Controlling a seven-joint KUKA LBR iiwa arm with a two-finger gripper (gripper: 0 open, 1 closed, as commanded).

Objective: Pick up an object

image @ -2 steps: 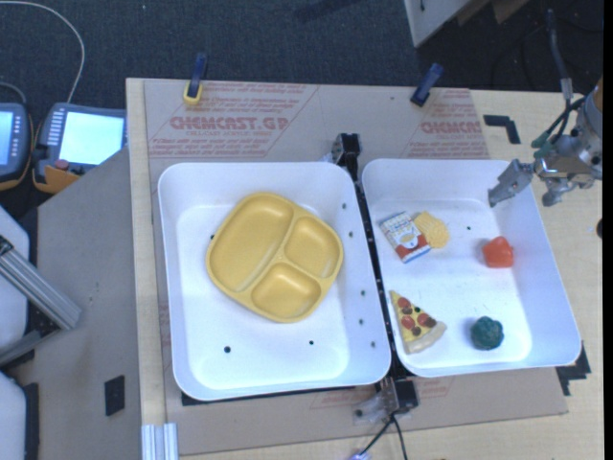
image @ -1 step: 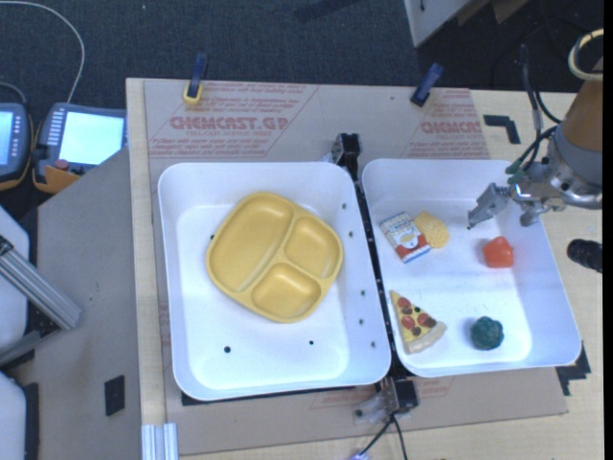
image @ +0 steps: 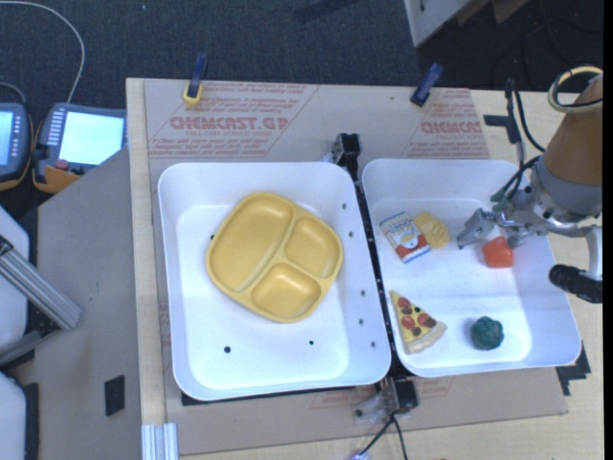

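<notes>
In the right bin (image: 536, 353), my gripper (image: 488, 235) hangs low near the back right, and it is open. One grey finger (image: 471, 230) juts out to the left. A small red-orange object (image: 497, 253) lies on the bin floor right beside the fingers, at their near side, and I cannot see it gripped. Left of the gripper are a red-and-white fries box (image: 406, 239) and a yellow cracker (image: 432, 230). A pizza slice (image: 418, 322) and a green broccoli piece (image: 487, 333) lie nearer the front.
The left bin (image: 192, 353) holds a yellow divided plate (image: 276, 256). A black divider (image: 369, 257) runs between the bins. The arm's orange band (image: 579, 142) and grey wrist stand over the right bin's right rim. Monitors (image: 86, 137) sit off the bench at left.
</notes>
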